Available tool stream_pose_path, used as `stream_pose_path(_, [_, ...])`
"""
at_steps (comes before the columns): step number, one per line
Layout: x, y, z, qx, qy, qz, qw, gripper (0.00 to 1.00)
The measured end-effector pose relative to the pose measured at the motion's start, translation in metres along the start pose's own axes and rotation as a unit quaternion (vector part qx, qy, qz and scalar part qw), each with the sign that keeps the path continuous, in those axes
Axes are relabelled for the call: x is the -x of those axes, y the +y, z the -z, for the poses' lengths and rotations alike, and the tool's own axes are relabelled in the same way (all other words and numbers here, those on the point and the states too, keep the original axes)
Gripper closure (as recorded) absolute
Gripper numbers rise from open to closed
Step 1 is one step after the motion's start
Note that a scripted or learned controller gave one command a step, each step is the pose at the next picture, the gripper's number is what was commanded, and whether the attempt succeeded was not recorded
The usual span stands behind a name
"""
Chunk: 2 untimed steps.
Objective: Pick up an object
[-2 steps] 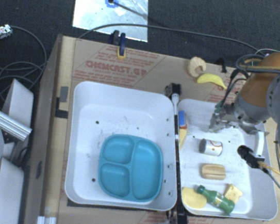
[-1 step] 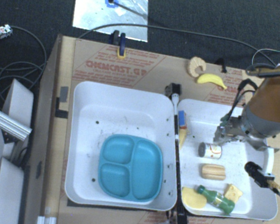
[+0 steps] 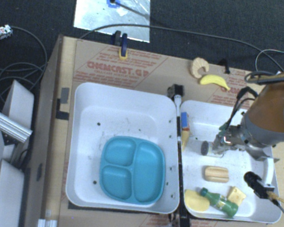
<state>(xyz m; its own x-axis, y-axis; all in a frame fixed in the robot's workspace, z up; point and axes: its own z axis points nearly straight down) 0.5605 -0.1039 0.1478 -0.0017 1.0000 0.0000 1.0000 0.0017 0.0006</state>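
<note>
My gripper [image 3: 222, 144] hangs low over the upper middle of the right bin [image 3: 261, 215], under the grey arm with its orange band. Just left of it a small grey cylinder [image 3: 205, 147] lies on the bin floor. A tan bread-like block [image 3: 216, 174] sits a short way in front of the gripper. Along the bin's front lie a green bottle [image 3: 219, 201], a pale yellow round piece [image 3: 195, 201] and a yellow cheese wedge [image 3: 236, 195]. A blue and white object [image 3: 184, 123] rests against the bin's left wall.
The left bin [image 3: 87, 107] holds a light blue divided plate [image 3: 132, 169]. Behind the bins, on the cardboard, lie a yellow banana [image 3: 214, 81] and a tan ring-shaped piece [image 3: 199, 67]. Cables run across the floor at the left and back.
</note>
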Motion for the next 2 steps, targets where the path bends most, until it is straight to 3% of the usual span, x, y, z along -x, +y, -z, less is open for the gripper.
stream_pose_path(1, [-0.068,-0.015,0.037,0.001,0.0,0.001,1.0,1.0])
stream_pose_path(2, [-0.076,-0.002,0.07,0.001,0.0,0.001,1.0,1.0])
